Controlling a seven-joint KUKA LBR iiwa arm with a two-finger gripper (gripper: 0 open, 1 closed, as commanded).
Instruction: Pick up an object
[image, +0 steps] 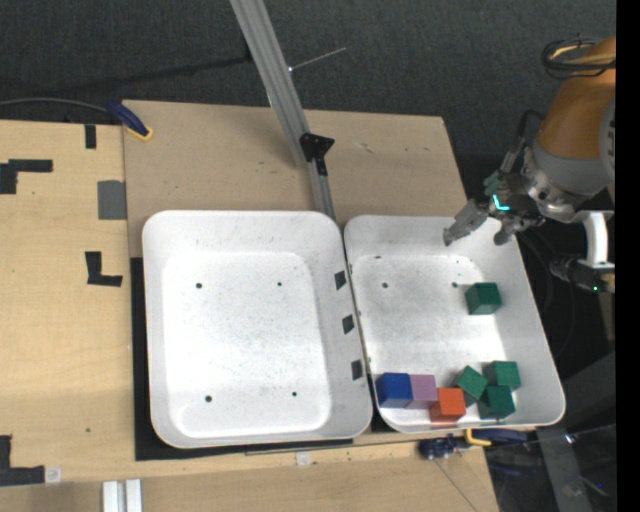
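End effector hung over the right bin's far rim, fingers spread, pinching nothing. One green block lay alone mid-bin; blue, purple, orange and three green blocks clustered along the near wall.

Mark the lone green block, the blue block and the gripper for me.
Lone green block (483, 298), camera view, middle of its top face.
Blue block (394, 388), camera view, its top face.
Gripper (482, 229), camera view, midway between its fingertips.
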